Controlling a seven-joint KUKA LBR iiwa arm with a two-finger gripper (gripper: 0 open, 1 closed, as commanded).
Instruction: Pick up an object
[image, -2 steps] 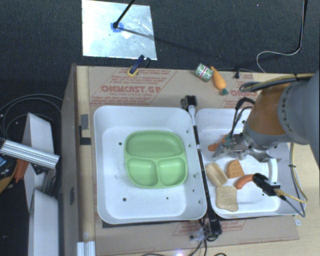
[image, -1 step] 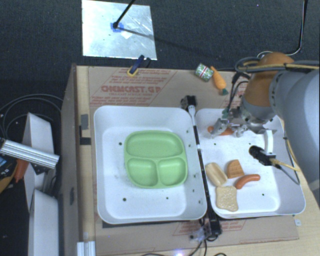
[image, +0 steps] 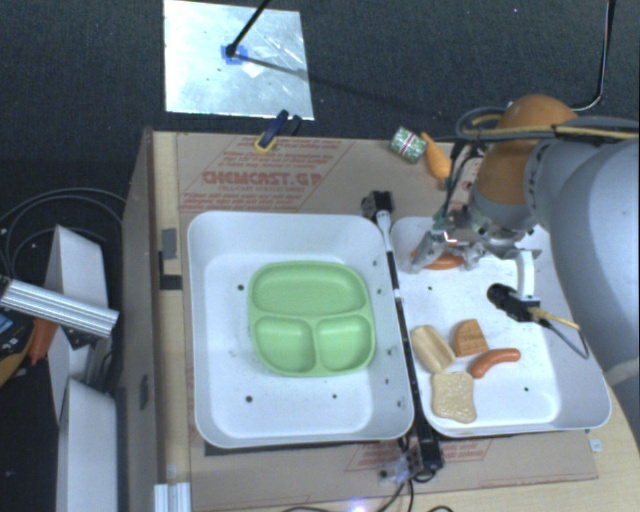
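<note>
My gripper (image: 450, 254) is low in the far left corner of the right bin (image: 575, 400). It is open, and a fingertip (image: 428, 249) stands on either side of a small orange-red piece (image: 444, 265) lying on the bin floor. Nearer the front of that bin lie a bread roll (image: 432, 348), a brown chunk (image: 469, 337), a reddish sausage (image: 494, 361) and a slice of toast (image: 454, 396). None of these four touches the gripper.
The left bin (image: 225, 400) holds a green divided plate (image: 311, 317). A dark rail (image: 398, 300) separates the two bins. Beyond the bins, a small green can (image: 408, 143) and an orange carrot-like piece (image: 437, 160) rest on the cardboard. The grey arm (image: 590, 220) covers the right bin's far right.
</note>
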